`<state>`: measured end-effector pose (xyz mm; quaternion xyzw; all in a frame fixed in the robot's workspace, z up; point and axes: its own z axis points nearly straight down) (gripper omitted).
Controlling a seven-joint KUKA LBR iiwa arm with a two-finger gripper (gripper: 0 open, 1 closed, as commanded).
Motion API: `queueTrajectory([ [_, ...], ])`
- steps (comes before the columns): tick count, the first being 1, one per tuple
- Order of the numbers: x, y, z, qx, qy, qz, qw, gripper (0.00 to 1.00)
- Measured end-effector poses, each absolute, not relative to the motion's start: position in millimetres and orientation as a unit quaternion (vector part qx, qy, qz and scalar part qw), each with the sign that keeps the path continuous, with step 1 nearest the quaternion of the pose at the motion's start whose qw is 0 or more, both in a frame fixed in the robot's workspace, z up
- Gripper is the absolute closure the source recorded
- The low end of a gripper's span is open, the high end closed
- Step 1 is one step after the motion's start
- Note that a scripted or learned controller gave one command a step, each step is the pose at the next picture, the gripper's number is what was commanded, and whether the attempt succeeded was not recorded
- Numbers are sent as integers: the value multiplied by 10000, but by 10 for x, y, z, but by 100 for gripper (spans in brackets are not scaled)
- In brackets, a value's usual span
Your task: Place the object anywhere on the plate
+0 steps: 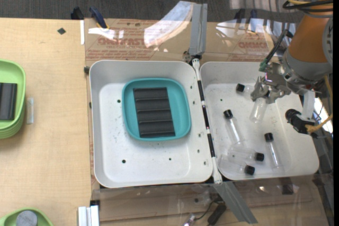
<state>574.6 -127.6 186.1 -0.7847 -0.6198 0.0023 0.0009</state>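
Gripper (263, 93) is over the right white bin (296, 166), fingers clamped on a clear plastic tube with a black cap (258, 109) hanging below them; square teal plate (181, 108) sits far left.

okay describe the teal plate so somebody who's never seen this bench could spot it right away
Two white bins sit side by side on the bench; look in the left bin. The teal plate lies near its middle, a rounded square dish with a dark ribbed block on top. Nothing else there is teal: the right bin has clear tubes with black caps.
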Motion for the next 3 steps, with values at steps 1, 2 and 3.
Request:
queueTrajectory([
  [1,5746,-1277,1861,-7848,-6198,22,8,0],
  [2,5704,-1850,2628,-7994,-6008,21,6,0],
  [3,5833,-2099,3395,-8172,-5764,23,7,0],
])
